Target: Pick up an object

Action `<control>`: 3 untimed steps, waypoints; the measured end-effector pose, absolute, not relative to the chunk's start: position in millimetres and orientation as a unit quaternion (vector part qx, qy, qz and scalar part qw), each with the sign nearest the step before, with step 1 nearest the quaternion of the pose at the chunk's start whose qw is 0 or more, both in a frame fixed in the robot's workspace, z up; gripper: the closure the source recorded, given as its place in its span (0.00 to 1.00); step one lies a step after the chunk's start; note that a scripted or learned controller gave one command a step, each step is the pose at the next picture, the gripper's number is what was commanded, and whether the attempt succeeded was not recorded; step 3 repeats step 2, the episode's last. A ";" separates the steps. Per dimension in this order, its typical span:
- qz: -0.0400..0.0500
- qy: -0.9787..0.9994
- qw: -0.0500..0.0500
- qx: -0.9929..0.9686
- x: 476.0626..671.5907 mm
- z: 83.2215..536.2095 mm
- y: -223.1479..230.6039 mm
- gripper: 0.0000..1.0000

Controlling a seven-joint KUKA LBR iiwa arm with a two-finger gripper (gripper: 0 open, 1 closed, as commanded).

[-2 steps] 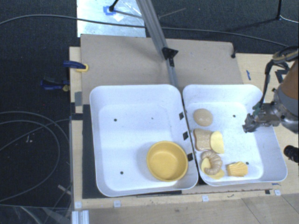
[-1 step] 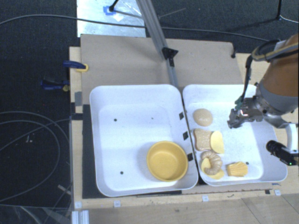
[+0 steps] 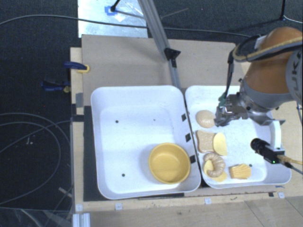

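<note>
Two shallow white bins sit side by side on a tan bench [image 3: 123,60]. The left bin [image 3: 118,103] holds a yellow bowl [image 3: 169,162], upright near its near right corner. The right bin [image 3: 203,92] holds the toy food items: a pale round bun [image 3: 205,118] toward the far left, a slice of toast [image 3: 205,141] nearer than it, a pale yellow chip-like oval [image 3: 220,144] overlapping the toast's right edge, a curled croissant [image 3: 215,164] near the bin's near edge, and a ridged yellow piece [image 3: 240,171] to its right, too small to name more exactly. The arm [image 3: 274,65] reaches in from the right, and its bulky grey and orange body covers the far right part of the right bin and is cut off by the picture's edge. The gripper [image 3: 222,119] hangs low just right of the bun, at or very close to its edge; whether it touches the bun cannot be told. It appears as a dark, blurred cluster of metal, so how its jaws stand cannot be told, and nothing is plainly seen between them. A black cylindrical fitting [image 3: 265,150] projects from the wrist over the bin's right side. A slanted grey pole [image 3: 158,27] crosses the far bench, and a blue and yellow clamp [image 3: 71,74] grips the bench's left edge.
</note>
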State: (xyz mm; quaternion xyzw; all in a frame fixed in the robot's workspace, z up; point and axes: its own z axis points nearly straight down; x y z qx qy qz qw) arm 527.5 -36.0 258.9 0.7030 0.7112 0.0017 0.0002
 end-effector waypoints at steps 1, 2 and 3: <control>0.002 0.711 0.000 0.703 531.0 260.5 21.6 1.00; 0.000 0.711 -0.001 0.704 539.8 238.8 75.3 1.00; 0.000 0.711 -0.001 0.704 539.8 238.8 75.3 1.00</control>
